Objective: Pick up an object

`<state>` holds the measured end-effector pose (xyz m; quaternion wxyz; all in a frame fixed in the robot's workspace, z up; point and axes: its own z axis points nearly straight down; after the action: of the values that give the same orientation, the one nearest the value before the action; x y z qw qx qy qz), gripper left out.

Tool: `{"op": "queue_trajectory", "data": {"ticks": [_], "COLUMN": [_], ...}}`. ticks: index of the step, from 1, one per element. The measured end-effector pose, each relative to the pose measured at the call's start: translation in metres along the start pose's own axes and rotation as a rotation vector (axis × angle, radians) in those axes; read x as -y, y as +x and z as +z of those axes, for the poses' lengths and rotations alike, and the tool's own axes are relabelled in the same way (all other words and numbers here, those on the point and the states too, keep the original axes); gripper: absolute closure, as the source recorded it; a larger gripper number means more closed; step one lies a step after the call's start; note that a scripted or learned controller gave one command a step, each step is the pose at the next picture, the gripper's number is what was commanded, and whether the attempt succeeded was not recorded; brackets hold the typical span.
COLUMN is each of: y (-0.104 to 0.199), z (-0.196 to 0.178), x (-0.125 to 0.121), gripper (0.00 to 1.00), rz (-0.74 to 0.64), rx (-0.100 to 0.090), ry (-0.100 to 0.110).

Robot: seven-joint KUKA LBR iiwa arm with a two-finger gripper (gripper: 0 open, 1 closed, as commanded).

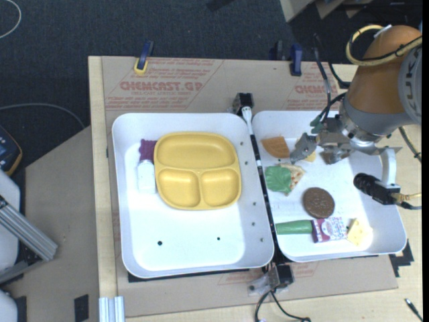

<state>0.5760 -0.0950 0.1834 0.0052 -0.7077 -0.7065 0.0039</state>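
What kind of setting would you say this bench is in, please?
Probably a robotics lab test bench: two white bins on a clamped board, toy food such as a yellow divided plate, and the arm's end effector over the right bin.

Two white bins (131,180) on cardboard (201,79)

Green leafy toy (280,178) lies flat in the right bin (395,230).

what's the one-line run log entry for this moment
phase: reaching | end effector: over right bin, nothing visibly held | nearest: orange piece | left bin: yellow divided plate
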Motion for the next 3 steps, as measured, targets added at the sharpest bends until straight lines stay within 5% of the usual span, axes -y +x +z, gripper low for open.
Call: {"op": "queue_trajectory", "data": {"ticks": [1,3], "y": [0.000,-0.004], "z": [-0.007,0.096], "x": [-0.003,-0.004], "gripper": [0.00,0.00], "rz": [-0.002,0.000], "rx": [0.001,-0.001], "ry": [-0.013,-0.018]}}
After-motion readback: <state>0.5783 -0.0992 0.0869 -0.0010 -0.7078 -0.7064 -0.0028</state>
